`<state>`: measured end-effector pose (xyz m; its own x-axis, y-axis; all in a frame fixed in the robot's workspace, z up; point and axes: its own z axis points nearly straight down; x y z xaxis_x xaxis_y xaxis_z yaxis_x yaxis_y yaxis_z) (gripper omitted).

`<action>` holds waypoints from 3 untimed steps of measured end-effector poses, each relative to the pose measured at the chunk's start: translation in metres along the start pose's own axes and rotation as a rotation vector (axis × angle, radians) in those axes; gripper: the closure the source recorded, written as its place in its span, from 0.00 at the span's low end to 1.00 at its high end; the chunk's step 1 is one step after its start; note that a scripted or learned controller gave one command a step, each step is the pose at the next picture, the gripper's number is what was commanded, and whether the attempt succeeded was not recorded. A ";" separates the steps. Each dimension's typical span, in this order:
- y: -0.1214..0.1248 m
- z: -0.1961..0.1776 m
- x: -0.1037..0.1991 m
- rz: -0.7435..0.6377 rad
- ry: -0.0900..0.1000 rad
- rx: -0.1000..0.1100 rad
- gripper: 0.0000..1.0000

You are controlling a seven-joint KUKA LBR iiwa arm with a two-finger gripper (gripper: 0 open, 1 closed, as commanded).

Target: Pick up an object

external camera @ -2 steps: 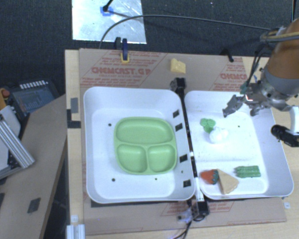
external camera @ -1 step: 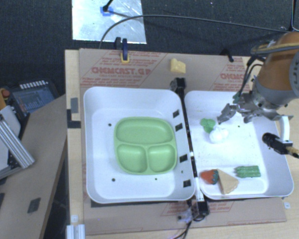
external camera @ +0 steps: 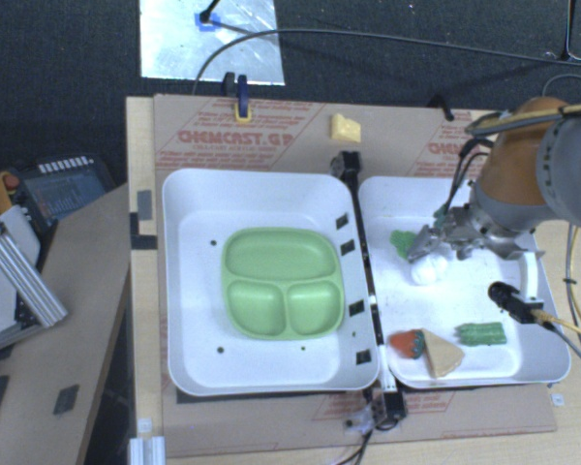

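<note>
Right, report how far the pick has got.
Done: the gripper is down in the right bin, at the small white object beside the green piece. In hand: nothing visibly lifted; a grasp can't be confirmed. Left: closing on an object and raising it. The green tray in the left bin holds nothing.

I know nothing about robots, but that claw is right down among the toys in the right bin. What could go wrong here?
The gripper sits between a small green piece and a white ball that lie close together, so it might nudge one while reaching for the other, or close on neither. The round ball could also roll away if touched. The red piece and tan wedge lie touching, so picking one may drag the other.
</note>
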<state>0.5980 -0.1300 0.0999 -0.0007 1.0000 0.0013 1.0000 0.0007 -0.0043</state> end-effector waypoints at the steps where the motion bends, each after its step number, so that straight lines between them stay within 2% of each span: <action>1: 0.002 -0.015 -0.001 0.000 -0.003 -0.009 1.00; 2: 0.010 -0.073 -0.009 -0.002 -0.004 -0.013 1.00; 3: 0.005 -0.120 -0.008 -0.002 -0.003 -0.011 1.00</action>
<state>0.6031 -0.1385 0.2202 -0.0031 1.0000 -0.0017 1.0000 0.0031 0.0068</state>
